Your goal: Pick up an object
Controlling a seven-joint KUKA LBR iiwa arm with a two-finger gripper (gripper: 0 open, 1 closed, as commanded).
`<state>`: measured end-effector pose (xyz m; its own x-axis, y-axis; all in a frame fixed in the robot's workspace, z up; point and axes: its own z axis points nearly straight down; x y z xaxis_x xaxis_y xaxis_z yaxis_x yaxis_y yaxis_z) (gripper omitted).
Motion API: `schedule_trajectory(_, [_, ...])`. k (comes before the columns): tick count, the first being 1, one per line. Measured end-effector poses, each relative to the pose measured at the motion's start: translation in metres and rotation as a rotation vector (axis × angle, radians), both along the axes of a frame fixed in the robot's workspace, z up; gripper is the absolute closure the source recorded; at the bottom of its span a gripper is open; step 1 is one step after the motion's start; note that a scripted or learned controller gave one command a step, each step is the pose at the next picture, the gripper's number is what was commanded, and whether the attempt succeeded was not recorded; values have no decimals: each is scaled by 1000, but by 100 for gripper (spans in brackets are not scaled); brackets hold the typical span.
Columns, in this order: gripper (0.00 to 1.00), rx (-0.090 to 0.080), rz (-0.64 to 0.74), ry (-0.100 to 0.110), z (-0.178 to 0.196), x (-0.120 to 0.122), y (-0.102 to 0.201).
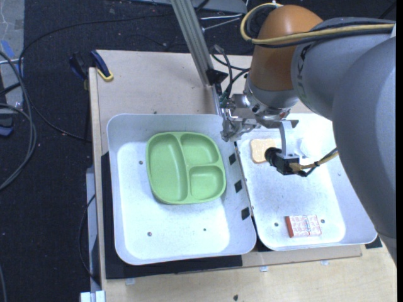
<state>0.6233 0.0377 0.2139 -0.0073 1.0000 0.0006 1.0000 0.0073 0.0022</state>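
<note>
My arm (327,61) takes up most of the upper right of the frame, grey with the orange band up top, and it blocks a good chunk of the right bin's (327,194) far side. My gripper (234,128) sits low near the top of the seam where the two bins meet, just beside the green plate's upper right corner. Honestly it's a tangle of metal and cables down there, so I cannot tell how it's set or whether anything is in it.

The left bin (170,231) has the green divided plate (186,167) lying flat in it, three compartments, sitting toward the upper middle of the bin. That one is in plain view.

In the right bin there's a tan, toast-looking piece (260,150) near the upper left of the bin, partly covered by a black bit of hardware (280,159) hanging off my wrist, so I only see part of it. Can't say what it really is. Toward the lower middle of that bin there's a small flat reddish packet (304,226) with a pale pattern, too blurry to read. It's well apart from my gripper.

Both bins rest on the wooden counter (151,80). Upper left of the counter has a small blue and yellow clamp (101,65) at the edge, and a metal rail (192,30) runs down from the top of the frame toward my wrist.
</note>
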Motion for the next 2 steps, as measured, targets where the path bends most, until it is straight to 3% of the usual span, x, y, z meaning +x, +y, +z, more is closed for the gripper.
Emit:
schedule_trajectory(1, [100,1,1,-2,16,22,52])
schedule_trajectory(2, [0,-1,-4,1,15,21,48])
